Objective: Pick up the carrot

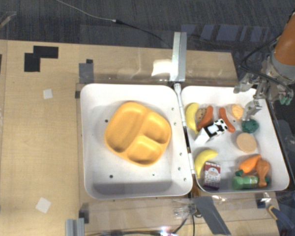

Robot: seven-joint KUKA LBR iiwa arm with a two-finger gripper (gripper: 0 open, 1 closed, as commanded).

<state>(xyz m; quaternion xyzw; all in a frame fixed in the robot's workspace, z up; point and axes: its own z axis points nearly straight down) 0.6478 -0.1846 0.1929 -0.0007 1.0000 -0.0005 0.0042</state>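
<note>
The carrot [249,163] is a short orange piece lying near the front right of the right bin [280,146]. It rests against a tan drumstick [263,169] and just above a green bottle [246,182]. My gripper [250,96] hangs over the bin's back right corner, well behind the carrot. Its fingers [255,106] stand open with nothing between them. The arm's orange band [291,43] shows at the right edge.
The right bin also holds two bananas [191,116], two reddish sausages [225,118], a black-and-white cow toy [216,128], a green broccoli [250,126], a tan disc [246,142] and a red box [212,174]. A yellow sectioned plate [137,132] lies in the left bin [93,171].
</note>
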